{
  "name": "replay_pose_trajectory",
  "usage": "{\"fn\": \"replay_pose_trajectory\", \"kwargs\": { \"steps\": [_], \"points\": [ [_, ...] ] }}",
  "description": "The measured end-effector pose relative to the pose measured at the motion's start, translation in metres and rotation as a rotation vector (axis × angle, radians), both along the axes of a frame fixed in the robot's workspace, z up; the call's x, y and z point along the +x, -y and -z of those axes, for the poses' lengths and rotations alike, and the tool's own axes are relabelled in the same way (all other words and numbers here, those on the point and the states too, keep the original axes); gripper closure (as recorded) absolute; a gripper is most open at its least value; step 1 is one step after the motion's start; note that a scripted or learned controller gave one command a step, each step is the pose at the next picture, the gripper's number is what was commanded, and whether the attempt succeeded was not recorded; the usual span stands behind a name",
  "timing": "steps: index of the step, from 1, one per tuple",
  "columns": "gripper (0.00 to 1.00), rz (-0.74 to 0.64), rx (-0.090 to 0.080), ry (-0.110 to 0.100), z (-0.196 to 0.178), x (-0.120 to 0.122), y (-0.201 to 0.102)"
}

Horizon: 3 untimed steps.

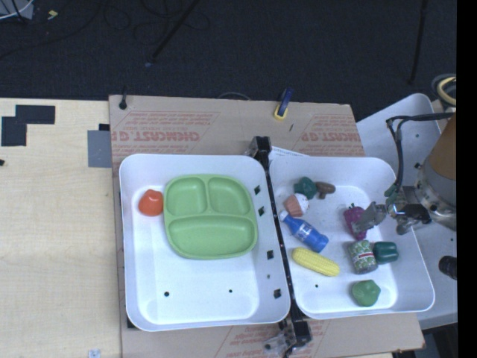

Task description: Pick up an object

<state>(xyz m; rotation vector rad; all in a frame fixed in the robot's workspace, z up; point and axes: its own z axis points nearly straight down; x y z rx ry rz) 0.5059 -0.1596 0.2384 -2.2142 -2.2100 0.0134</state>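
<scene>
The gripper [381,213] is hovering in the right white bin [406,289] with fingers open and holding nothing, just beside the small purple plastic toy [355,218], probably light, hard, a bit slippery; pinching its middle looks best

Overhead slanted view of both bins [134,200]

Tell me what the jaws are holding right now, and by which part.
Cannot be told. The gripper sits in the right bin beside the purple toy, but whether anything lies between its jaws is too unclear.
</scene>
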Motion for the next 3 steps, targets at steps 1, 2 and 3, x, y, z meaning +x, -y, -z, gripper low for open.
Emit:
{"fn": "replay_pose_trajectory", "kwargs": {
  "steps": [1,2,3],
  "points": [
    [0.00,-0.002,-0.002,0.012,-0.007,0.002,0.000],
    [0.00,-0.003,-0.001,0.008,0.037,0.001,0.001],
    [0.00,-0.003,0.000,0.008,0.100,-0.004,0.001]
  ]
}}
